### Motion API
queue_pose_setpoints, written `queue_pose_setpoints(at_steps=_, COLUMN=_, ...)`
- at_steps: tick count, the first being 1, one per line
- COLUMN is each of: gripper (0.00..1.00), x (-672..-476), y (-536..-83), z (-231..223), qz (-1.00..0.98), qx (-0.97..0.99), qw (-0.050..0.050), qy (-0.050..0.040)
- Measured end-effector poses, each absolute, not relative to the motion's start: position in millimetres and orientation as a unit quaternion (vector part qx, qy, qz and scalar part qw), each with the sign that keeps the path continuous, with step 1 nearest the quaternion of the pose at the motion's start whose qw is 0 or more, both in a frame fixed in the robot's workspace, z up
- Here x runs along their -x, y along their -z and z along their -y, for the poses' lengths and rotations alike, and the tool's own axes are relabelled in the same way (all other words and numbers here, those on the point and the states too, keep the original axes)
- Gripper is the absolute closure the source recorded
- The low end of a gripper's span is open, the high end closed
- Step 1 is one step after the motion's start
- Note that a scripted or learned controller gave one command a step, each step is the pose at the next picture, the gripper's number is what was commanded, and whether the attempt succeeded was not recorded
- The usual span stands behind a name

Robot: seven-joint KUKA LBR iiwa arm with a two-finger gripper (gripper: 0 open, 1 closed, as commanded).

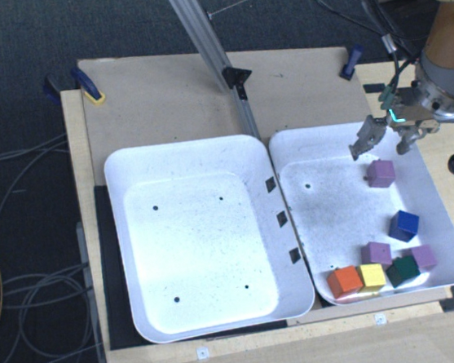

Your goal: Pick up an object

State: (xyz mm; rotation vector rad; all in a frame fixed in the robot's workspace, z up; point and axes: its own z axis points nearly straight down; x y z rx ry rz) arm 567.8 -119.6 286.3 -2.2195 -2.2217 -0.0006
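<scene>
Bench held two bins | gripper [384, 139] spread open, empty, above purple block [381, 172] | likely lining up a grasp

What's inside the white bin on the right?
The right bin holds seven blocks: purple blocks, a blue block, an orange block, a yellow block and a green block. The bottom under them is covered.
</scene>
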Motion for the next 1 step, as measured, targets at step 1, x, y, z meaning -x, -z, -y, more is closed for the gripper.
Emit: queue_pose_setpoints(at_steps=1, gripper=0.00, x=-573.4, y=-225.2, z=118.8, qz=0.707, qx=0.707, qw=0.003, qy=-0.0019)
